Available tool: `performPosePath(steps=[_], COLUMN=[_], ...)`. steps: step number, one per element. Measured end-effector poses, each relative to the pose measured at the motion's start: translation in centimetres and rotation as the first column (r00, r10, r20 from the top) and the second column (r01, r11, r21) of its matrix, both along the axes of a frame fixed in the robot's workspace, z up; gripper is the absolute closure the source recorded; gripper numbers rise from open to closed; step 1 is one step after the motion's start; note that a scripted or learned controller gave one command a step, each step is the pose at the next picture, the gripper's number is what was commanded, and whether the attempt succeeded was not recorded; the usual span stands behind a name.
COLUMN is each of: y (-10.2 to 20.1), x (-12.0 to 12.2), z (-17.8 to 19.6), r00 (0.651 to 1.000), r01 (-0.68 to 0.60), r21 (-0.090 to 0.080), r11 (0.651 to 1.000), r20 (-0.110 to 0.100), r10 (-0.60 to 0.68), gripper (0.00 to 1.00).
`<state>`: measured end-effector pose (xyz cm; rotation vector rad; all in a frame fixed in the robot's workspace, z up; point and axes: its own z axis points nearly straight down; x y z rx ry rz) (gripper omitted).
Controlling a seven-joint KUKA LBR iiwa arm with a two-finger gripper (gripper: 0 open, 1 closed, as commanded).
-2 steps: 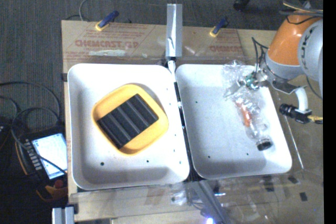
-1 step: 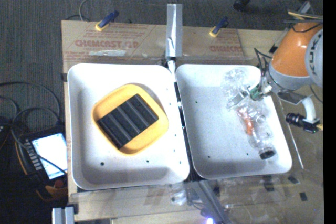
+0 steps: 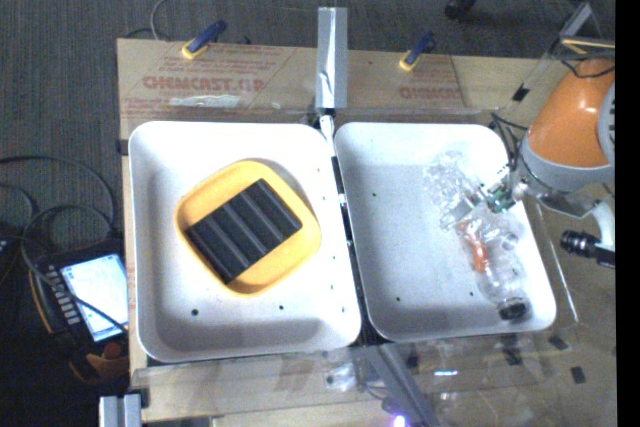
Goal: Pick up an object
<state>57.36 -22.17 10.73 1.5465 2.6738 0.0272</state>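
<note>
A yellow block with a black ribbed top [image 3: 248, 225] lies tilted in the middle of the left bin [image 3: 160, 155]. In the right bin [image 3: 400, 245], a crumpled clear plastic item [image 3: 450, 185] and a clear bottle with an orange part and a black cap [image 3: 495, 265] lie along the right side. The arm's orange band [image 3: 570, 120] hangs over that bin's right rim. My gripper [image 3: 497, 197] reaches down at the upper end of the clear plastic, with a small green part at its tip. The clear plastic blurs its outline.
Cardboard [image 3: 230, 80] lies behind the bins with two blue and yellow clamps [image 3: 203, 38] on it. A metal post [image 3: 330, 55] stands at the back between the bins. A tablet and cables [image 3: 85, 290] sit on the floor at left.
</note>
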Motion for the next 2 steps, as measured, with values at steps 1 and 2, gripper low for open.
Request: performPosePath(steps=[1, 2], y=[0.6, -0.2], x=[0.1, -7.0], z=[0.0, 2.6], r00=[1.000, 0.990], r01=[0.004, -0.132], r21=[-0.008, 0.010], r11=[1.000, 0.991], r20=[-0.003, -0.053], r10=[-0.004, 0.133], gripper=[0.00, 0.00])
